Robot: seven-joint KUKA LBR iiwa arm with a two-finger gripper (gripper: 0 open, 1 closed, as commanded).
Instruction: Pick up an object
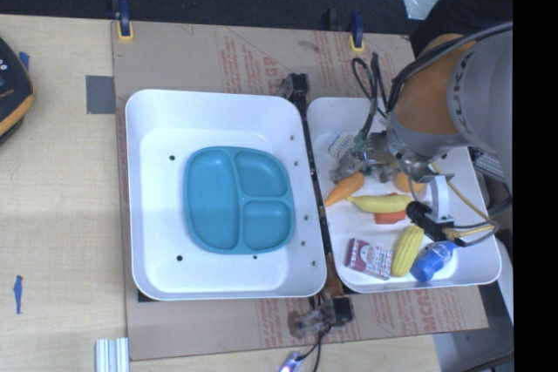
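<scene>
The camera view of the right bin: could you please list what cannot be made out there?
- Gripper: open or shut cannot be told; the arm's wrist covers it from above.
- Orange object: mostly under the wrist, kind unclear.
- Small red packet: print too small to read.
- Right bin: its far right side lies under the arm.

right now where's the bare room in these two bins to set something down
The left bin has bare floor all round the blue divided plate, widest along its left wall. The right bin is crowded: carrot, banana, corn cob, small carton, blue bottle, with the gripper low over its upper part.
</scene>
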